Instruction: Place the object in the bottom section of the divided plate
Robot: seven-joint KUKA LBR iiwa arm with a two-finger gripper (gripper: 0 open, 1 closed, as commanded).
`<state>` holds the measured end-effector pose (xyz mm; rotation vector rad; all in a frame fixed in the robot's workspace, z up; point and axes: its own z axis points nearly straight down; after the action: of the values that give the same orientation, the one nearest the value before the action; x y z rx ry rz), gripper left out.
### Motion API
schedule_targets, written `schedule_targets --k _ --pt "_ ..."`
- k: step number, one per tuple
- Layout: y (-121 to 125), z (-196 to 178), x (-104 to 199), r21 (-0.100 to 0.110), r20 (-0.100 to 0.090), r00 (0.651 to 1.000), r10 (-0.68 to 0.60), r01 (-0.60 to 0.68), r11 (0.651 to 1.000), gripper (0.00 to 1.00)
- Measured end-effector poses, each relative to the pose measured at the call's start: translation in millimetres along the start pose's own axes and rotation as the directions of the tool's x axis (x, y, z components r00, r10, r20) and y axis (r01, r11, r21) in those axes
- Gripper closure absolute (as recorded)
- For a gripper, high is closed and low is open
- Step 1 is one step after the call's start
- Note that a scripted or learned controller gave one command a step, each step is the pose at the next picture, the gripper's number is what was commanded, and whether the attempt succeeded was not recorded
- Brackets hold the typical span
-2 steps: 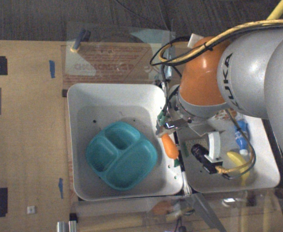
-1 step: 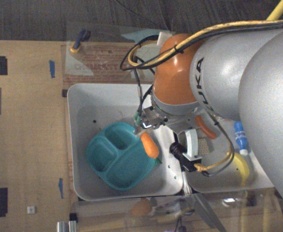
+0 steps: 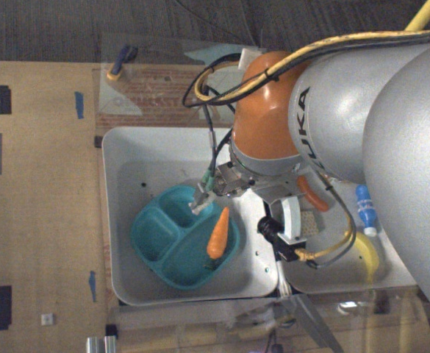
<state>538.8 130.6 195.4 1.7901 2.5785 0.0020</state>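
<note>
A teal divided plate (image 3: 156,234) lies in the left white bin (image 3: 123,175). An orange carrot (image 3: 217,233) rests in the plate's large right-hand section, lying roughly upright in the view with a green tip at its lower end. My gripper (image 3: 203,200) hangs over the plate's upper edge, just up and left of the carrot. Its fingertips are small and partly hidden by the wrist. The carrot lies apart from the fingertips, on the plate.
The big grey arm with its orange band (image 3: 273,116) covers most of the right bin. In that bin I see a yellow banana (image 3: 367,256), a blue-and-white bottle (image 3: 364,210) and an orange object (image 3: 314,195). Cables loop around the wrist.
</note>
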Motion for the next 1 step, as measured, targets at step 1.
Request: schedule_targets --k 1 --pt "-0.8 84.9 1.1 -0.023 0.005 1.0 -0.019 0.019 1.0 0.0"
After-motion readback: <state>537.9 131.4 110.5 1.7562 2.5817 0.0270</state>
